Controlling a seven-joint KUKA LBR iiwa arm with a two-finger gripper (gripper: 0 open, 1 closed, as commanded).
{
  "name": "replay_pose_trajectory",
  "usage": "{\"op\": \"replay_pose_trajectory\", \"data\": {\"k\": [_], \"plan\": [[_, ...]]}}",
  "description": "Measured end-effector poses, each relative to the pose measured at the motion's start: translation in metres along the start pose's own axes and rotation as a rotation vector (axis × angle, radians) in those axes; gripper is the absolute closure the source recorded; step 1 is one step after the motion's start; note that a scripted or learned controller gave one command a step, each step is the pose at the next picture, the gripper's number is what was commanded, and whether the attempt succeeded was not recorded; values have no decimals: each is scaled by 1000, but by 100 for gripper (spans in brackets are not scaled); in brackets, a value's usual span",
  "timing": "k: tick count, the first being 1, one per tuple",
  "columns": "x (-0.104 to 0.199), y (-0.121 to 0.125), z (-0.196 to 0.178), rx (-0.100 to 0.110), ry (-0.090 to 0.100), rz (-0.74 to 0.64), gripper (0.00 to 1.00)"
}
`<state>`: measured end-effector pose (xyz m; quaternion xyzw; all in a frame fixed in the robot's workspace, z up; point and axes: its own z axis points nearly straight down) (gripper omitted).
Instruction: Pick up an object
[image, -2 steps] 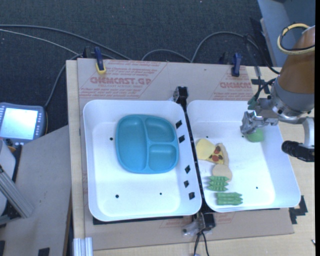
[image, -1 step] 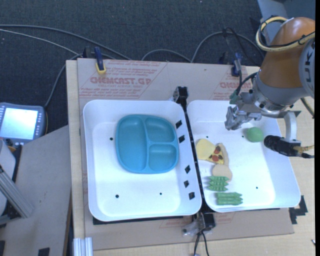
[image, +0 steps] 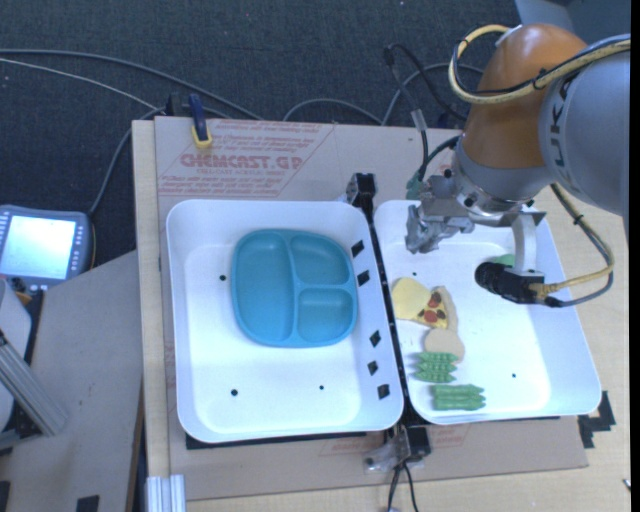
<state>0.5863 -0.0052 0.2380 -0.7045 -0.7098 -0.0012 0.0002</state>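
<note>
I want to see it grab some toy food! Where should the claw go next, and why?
Probably toward the camera and down, onto the pizza slice. The claw hangs over bare white floor at the far end of the right bin, holding nothing I can see, and the slice is the closest toy.

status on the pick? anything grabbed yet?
Done: the arm has the gripper over the right bin. In hand: nothing visible between the fingers. Left: the whole pick. The pizza slice, pea pods and green beans lie on that bin's floor; the blue divided plate sits in the left bin.
</note>
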Motion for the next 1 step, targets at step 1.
{"op": "replay_pose_trajectory", "data": {"k": [1], "plan": [[51,-3,-3,0,1,1,100]]}}
